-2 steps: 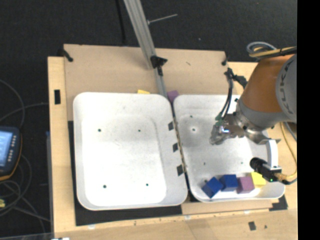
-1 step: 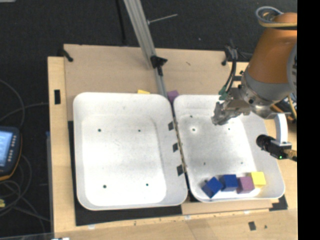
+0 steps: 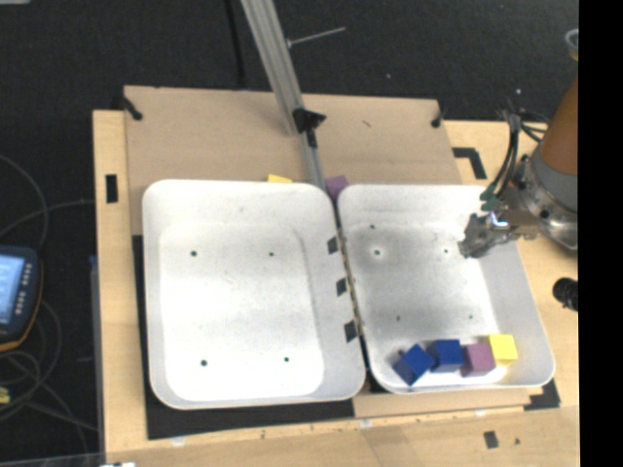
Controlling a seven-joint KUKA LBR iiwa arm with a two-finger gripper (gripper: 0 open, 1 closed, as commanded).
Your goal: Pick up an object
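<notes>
Along the front wall of the right bin (image 3: 506, 290) lie two blue blocks (image 3: 413, 363) (image 3: 448, 354), a purple block (image 3: 478, 358) and a yellow block (image 3: 502, 347), packed close together. My gripper (image 3: 475, 242) hangs over the right bin's upper right part, well behind the blocks. Nothing shows between its fingers.
The left bin (image 3: 238, 290) lies beside the right one. A small yellow piece (image 3: 279, 178) and a purple piece (image 3: 337, 185) sit on the bench just behind the bins. A slanted metal rail (image 3: 277, 56) rises from behind the seam between them.
</notes>
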